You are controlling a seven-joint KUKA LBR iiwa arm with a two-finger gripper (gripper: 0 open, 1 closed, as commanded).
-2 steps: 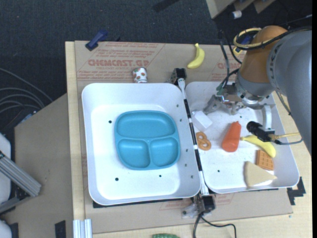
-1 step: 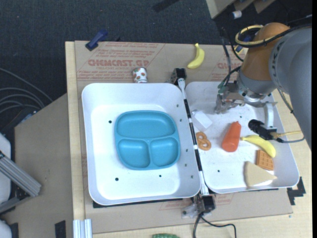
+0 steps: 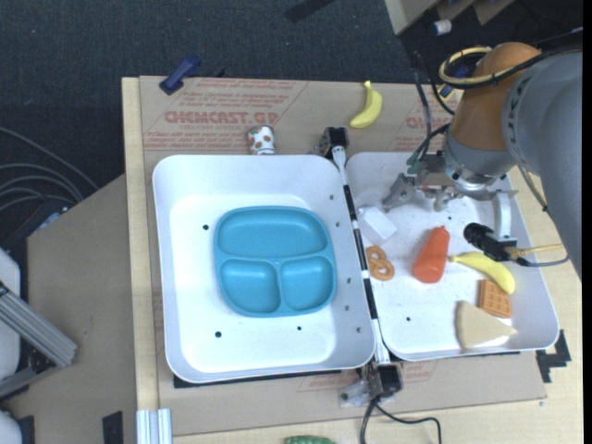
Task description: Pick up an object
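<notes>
Several toy foods lie loose in the right bin (image 3: 532, 336), and the nearest candidate for a pick is the orange carrot (image 3: 431, 254), which rests on the bin floor with its long axis running almost straight toward and away from the camera, tilted slightly, thick end nearest the viewer. It sits just below and slightly left of the gripper (image 3: 421, 189), in the view's terms, clear of it and not touching. The gripper hangs over the far end of the same bin, its metal fingers spread fairly wide with nothing between them. A pretzel (image 3: 379, 263) lies just left of the carrot by the bin's inner wall, a white card (image 3: 377, 223) above that; a yellow banana (image 3: 487, 269) lies to the right, then a waffle (image 3: 495, 298) and a pale wedge (image 3: 481, 326). The left bin (image 3: 180, 322) holds a blue divided plate (image 3: 274, 259). A second banana (image 3: 367, 107) rests on the bench beyond.
</notes>
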